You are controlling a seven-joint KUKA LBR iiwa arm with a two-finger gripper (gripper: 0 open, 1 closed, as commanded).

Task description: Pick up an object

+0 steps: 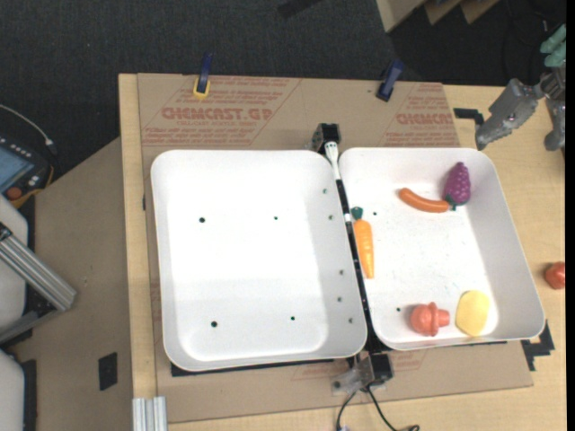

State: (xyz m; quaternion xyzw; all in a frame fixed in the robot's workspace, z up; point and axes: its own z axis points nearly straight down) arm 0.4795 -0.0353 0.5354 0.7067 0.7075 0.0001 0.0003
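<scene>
You're at the very start: the grey metal gripper (505,117) hangs off the far corner of the right-hand shallow white bin (517,241), well apart from everything, and I can't tell whether it's spread or closed. All your candidates lie untouched in that bin: plastic orange carrot (363,248), purple grape bunch (457,183), yellow lemon (473,312). The whole pick is left to do.

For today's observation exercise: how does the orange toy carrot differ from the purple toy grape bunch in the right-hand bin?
The orange toy carrot is long and slim; the purple toy grape bunch is short, plump and bumpy. The carrot lies against the bin's left wall, the grapes near the far right corner. Both lie in the same white bin.
</scene>
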